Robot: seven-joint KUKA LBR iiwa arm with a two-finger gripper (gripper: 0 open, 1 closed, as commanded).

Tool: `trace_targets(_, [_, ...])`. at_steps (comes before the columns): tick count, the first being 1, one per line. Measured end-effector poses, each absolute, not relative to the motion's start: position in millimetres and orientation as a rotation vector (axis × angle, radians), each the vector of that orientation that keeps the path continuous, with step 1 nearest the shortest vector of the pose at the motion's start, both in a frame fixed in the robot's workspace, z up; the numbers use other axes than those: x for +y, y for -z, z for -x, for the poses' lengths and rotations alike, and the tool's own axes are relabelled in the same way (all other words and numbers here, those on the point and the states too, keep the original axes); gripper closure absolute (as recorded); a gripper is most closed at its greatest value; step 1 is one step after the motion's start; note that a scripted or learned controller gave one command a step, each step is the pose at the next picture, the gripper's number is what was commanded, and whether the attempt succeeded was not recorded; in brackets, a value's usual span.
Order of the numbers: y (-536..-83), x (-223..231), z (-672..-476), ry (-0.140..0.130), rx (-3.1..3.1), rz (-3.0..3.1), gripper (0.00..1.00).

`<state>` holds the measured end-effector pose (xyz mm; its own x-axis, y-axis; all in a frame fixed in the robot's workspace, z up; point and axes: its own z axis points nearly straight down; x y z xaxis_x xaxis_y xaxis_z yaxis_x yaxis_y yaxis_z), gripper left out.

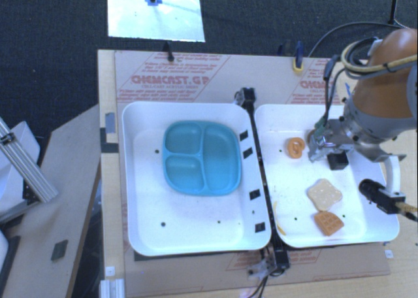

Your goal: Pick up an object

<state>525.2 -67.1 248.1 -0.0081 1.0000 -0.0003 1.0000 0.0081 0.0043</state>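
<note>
Fingers of the gripper [324, 148] point down into the right bin [372, 234], but whether they stand wide or narrow cannot be told from this slanted view; nothing is seen between them. Just to their left, apart from them, lies a small orange ring-shaped piece [295, 147] on the bin floor, in the bin's upper left part. Nearer the camera, in the same bin, a pale toast-like slice [324, 194] lies flat, and just below it, close beside it, sits a darker orange waffle-like piece [328, 223]. A thin yellow sliver [279, 225] lies by the bin's left wall. A black cylindrical fitting [375, 194] juts in at the right side of the bin. Above the gripper rises the grey arm [379, 117] with its orange band [395, 48], wrapped by loose cables. The left bin [140, 179] holds a blue divided plate [200, 157], three compartments, lying flat near the middle. Both bins rest on a printed board [173, 74] on the bench.
</note>
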Motion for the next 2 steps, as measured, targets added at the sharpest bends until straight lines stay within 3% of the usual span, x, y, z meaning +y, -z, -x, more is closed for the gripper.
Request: trace_targets(2, [-247.8, 21.6, -574.7, -0.004, 2.229, -2.211, 1.0])
